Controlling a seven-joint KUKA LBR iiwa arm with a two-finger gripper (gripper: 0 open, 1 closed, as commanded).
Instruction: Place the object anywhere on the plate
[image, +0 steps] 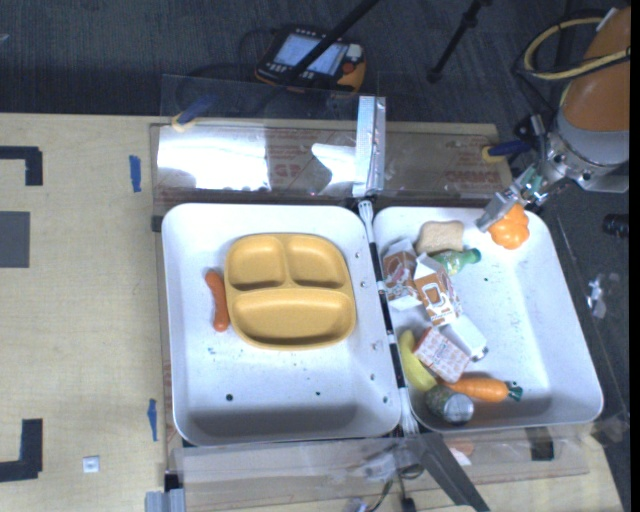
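Note:
A yellow plate (290, 290) with three compartments lies in the middle of the left bin (190, 380). My gripper (505, 218) hangs over the far right corner of the right bin (550, 330). It is shut on a small orange object (512, 231), which shows just below the grey fingers (496, 212), lifted over the bin's back rim. The plate is far to the left of the gripper, across the divider between the bins.
An orange sausage (218, 300) lies left of the plate. The right bin's left half holds a bread slice (440, 237), a green bottle (460, 259), snack packets (432, 292), a banana (415, 362), a carrot (484, 388) and a can (451, 406).

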